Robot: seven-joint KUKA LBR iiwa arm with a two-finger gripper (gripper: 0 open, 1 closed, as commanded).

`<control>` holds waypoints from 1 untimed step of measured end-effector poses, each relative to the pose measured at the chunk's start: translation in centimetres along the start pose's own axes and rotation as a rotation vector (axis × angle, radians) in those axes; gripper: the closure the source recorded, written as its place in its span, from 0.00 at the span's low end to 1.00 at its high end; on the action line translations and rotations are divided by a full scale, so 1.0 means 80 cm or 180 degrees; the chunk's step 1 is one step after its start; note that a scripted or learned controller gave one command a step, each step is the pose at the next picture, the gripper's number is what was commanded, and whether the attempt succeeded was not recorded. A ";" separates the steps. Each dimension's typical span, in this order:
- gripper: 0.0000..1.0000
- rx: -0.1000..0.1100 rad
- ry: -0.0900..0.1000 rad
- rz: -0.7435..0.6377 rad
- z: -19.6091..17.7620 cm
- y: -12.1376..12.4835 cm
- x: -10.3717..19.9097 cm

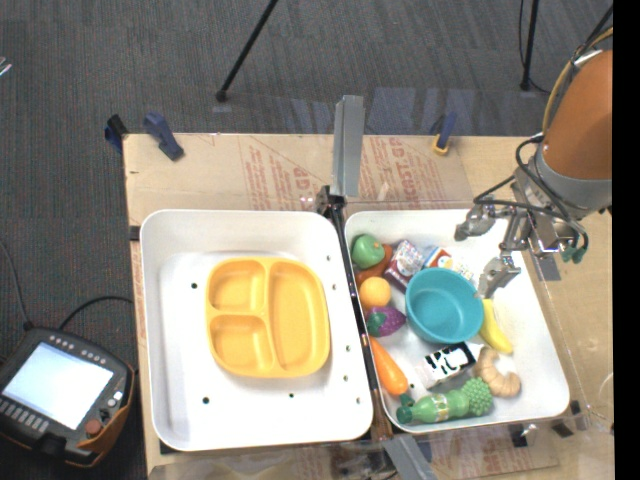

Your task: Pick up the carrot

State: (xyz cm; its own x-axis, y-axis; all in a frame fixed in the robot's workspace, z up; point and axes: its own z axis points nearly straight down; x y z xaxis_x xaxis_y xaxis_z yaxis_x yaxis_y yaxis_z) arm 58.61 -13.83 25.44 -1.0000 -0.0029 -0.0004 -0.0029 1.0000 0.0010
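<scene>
The orange carrot [388, 365] lies on the floor of the right bin [548, 340], by its left wall, pointing toward the front. My gripper [484, 251] hangs above the bin's back right part, over the far rim of a teal bowl [444, 305]. It is well away from the carrot, up and to the right of it. Its two fingers stand apart, open, with nothing between them.
Around the carrot are a purple eggplant [386, 320], an orange [375, 291], a green fruit [367, 251], a black-and-white box [450, 358] and green toys [447, 404] at the front. A banana [496, 328] lies right of the bowl. The left bin [170, 258] holds a yellow divided plate [268, 316].
</scene>
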 end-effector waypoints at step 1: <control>0.00 -0.0011 0.0027 -0.0492 0.131 0.046 0.022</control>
State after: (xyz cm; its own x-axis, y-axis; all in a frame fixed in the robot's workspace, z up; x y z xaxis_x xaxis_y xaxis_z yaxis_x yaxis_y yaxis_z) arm 56.84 -10.13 14.98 -0.9876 -0.1568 0.0076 -0.1567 0.9876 0.0050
